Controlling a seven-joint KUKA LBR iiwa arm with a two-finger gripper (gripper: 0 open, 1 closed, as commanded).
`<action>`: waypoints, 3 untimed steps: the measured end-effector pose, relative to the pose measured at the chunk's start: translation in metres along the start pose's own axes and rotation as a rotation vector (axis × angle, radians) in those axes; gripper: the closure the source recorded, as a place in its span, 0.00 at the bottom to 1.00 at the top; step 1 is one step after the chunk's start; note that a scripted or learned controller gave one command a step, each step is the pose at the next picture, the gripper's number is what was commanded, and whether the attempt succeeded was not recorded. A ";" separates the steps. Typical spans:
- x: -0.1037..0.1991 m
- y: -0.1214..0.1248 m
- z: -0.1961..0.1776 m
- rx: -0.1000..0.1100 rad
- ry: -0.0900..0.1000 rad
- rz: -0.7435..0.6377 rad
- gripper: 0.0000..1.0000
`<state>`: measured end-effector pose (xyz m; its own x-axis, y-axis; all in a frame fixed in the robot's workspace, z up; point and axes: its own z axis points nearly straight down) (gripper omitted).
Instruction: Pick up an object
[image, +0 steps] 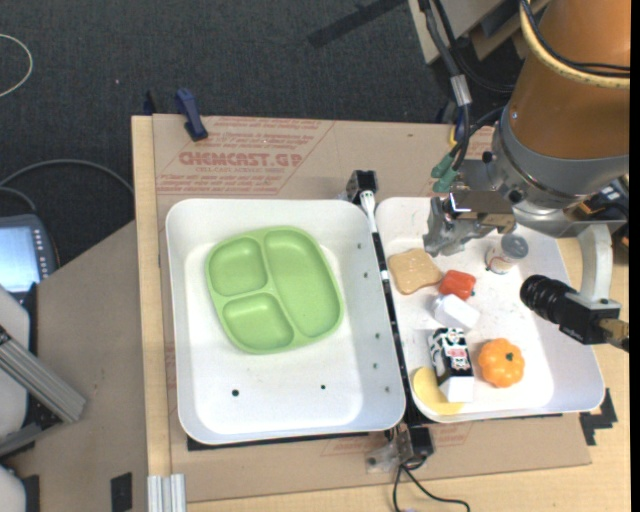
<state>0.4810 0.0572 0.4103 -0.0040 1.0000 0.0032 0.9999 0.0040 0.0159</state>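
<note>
The bench (300, 150) under me is brown board with red lettering, and it carries two shallow white bins side by side. The left bin (200, 380) holds a green divided plate (275, 290), lying flat toward the bin's far half. The right bin (575, 385) holds all the small things. My arm (570, 90) comes in over its far right corner, and my pincer (448, 232) hangs above the bin's far left part; I cannot tell whether it is spread or pressed together, and nothing shows in its grip.

Just beside my pincer, on the near side, lies a tan slice of toast (414, 271), flat on the bin floor. Near it, further toward the front, is a small red block (458, 284), then a white block (455, 313). Toward the front edge stand a small orange pumpkin (500, 363) and a black-and-white carton (453, 355), which rests against a yellow wedge (432, 392). A small round grey piece (499, 260) sits under my wrist.
</note>
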 end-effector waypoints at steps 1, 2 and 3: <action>-0.043 0.000 -0.102 0.000 -0.003 0.008 1.00; -0.069 -0.003 0.002 0.027 -0.005 0.008 1.00; -0.001 -0.001 -0.028 0.011 -0.001 -0.004 1.00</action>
<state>0.4797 0.0566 0.4387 -0.0079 1.0000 0.0021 1.0000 0.0079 0.0048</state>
